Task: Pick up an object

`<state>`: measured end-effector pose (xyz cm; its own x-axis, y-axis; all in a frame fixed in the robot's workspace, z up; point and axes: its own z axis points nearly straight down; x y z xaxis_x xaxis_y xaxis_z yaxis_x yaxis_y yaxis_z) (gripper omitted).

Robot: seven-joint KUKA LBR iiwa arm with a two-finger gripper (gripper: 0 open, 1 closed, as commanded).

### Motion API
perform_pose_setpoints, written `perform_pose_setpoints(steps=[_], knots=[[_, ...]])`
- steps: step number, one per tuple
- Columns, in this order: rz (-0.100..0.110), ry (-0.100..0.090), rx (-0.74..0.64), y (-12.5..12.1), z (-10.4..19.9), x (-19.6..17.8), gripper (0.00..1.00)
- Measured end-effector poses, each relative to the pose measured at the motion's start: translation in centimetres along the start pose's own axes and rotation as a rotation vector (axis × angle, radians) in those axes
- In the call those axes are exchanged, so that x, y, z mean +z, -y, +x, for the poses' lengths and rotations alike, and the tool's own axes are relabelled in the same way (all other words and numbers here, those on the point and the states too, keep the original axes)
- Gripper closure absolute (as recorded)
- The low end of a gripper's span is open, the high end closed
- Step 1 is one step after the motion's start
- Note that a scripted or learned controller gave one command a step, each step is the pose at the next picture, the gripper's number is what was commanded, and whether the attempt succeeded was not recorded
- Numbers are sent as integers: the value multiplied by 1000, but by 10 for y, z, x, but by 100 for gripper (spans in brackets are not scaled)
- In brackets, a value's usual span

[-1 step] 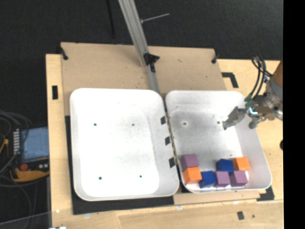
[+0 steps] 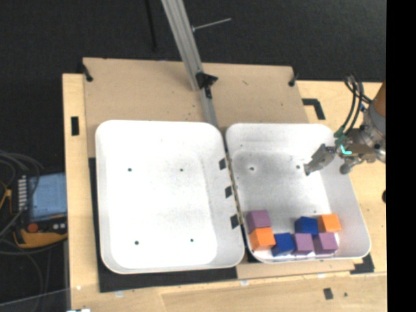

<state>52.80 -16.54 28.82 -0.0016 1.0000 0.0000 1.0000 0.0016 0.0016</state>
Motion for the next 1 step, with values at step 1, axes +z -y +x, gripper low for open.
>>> perform_pose_setpoints(steps=[1], knots=[[5,1,3,0,-8,44,0]])
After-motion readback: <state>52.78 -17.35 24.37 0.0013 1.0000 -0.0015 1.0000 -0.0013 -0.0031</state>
